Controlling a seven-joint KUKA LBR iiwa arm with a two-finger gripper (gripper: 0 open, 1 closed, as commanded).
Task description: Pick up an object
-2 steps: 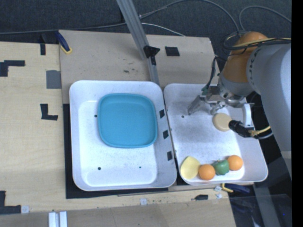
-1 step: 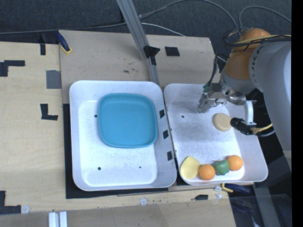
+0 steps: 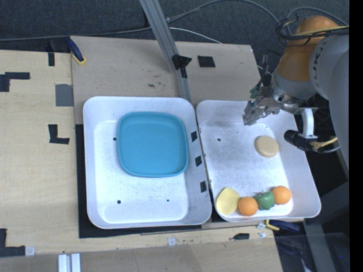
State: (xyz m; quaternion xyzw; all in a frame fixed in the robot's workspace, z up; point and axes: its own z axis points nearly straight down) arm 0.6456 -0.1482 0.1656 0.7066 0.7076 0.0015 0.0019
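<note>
Camera view: left bin (image 3: 96, 169) holds blue plate (image 3: 152, 144).

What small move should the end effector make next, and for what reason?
Probably move a little toward the near side and descend onto the beige round piece. The end effector hovers over the right bin just beyond that piece, its closest object, which lies apart from the others.
</note>
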